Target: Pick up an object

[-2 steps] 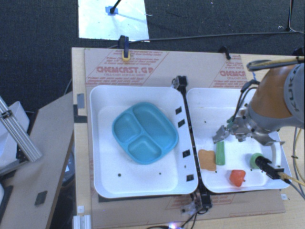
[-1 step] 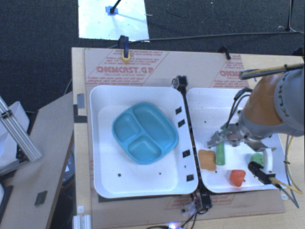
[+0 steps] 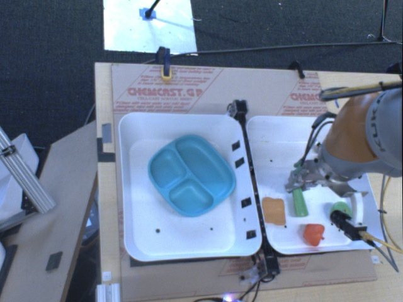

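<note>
Here, hand [image 3: 301, 182]: lowered over the green stick's [image 3: 299, 202] top end; grip state cannot be told.
Stick: just below the hand, in right bin [image 3: 277, 134].
Tan piece [image 3: 274, 211]: left of stick.

- Bright, even overhead light; the two white bins [image 3: 189, 123] run near blown-out, walls losing detail
- Soft, short shadow under the blue divided plate [image 3: 191, 173], falling toward its lower edge; no hard shadows elsewhere in the bins
- Dark carpet above the bins is grainy and underexposed; a pale sheet [image 3: 148, 17] there glares white
- Overall soft, low resolution; small objects right of the plate are fuzzy; the arm [image 3: 359, 134] is slightly blurred at its edges
</note>
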{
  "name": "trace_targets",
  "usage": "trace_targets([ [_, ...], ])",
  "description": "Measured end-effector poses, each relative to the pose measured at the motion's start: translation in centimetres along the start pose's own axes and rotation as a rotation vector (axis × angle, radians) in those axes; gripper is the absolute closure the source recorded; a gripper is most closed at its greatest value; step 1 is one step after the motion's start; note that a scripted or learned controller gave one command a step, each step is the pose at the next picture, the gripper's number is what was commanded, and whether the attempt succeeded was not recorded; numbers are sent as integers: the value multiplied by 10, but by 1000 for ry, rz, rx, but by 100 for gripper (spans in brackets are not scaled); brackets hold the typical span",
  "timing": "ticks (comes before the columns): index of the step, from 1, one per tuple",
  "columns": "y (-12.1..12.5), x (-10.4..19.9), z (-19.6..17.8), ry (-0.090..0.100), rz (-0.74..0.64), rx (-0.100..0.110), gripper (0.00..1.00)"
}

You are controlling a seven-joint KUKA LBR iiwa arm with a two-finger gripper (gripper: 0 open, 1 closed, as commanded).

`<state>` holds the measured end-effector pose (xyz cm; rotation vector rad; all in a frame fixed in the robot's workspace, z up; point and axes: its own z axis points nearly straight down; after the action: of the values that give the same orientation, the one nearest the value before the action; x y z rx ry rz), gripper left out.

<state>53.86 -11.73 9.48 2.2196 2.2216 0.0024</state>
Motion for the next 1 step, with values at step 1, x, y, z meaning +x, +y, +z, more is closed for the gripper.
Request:
trace_targets([
  [1, 1, -8, -46, -1, 2, -2, 100],
])
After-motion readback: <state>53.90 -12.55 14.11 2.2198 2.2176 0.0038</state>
